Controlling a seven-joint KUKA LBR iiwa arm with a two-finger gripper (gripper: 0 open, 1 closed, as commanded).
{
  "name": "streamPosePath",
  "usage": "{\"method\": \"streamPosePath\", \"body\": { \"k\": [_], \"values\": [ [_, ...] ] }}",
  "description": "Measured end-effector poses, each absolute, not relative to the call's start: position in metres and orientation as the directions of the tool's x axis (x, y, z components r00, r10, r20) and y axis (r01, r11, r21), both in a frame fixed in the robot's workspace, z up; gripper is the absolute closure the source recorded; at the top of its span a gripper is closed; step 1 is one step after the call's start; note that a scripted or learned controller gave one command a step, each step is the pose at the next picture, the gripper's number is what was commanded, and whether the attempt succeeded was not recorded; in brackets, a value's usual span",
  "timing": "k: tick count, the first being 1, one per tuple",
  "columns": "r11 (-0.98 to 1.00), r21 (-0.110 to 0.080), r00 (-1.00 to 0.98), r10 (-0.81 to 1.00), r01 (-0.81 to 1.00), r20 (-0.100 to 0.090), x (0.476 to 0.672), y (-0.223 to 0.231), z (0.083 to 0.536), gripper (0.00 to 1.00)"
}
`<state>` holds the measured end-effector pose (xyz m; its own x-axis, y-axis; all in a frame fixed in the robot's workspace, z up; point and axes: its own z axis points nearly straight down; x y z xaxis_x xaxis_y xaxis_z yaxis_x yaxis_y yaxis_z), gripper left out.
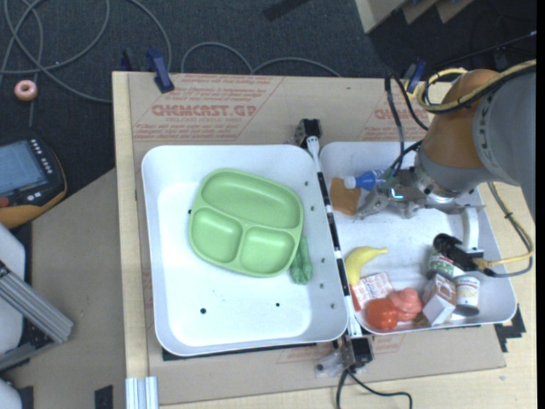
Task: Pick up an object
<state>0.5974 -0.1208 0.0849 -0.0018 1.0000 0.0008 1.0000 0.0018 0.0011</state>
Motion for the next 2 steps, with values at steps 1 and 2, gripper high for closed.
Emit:
{"method": "streamPosePath", "body": {
  "k": [1, 2],
  "values": [
    [0.002, 0.004, -0.002, 1.000, 1.000, -0.001, 0.668, -0.079, 0.186, 0.00],
    [0.001, -0.002, -0.001, 1.000, 1.000, 0.001, 0.637, -0.037, 0.188, 0.00]
  ]
}}
